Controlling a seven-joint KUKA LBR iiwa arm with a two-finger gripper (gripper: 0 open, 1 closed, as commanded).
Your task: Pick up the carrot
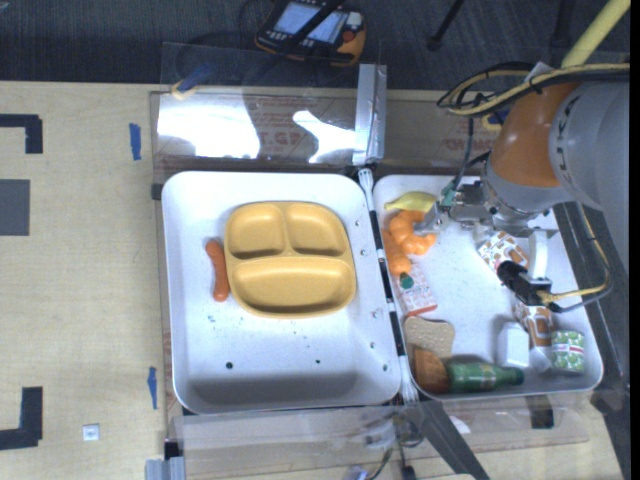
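Carrot, the one slim orange root [218, 270], lies in your left white bin [190, 368], well apart from the gripper [447, 211], whose grip you cannot tell.

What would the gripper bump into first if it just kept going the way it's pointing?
Probably the carrot. The gripper points left across the right bin, and the carrot lies right ahead of it, though depth is hard to judge from above.

Shallow white plastic bins [190, 348]: smooth, semi-gloss. Yellow three-compartment plastic tray [290, 258]: glossy. Small orange carrot [217, 270]: matt. Light wooden bench top [75, 268]: matt, grained. Green bottle [483, 374]: shiny.
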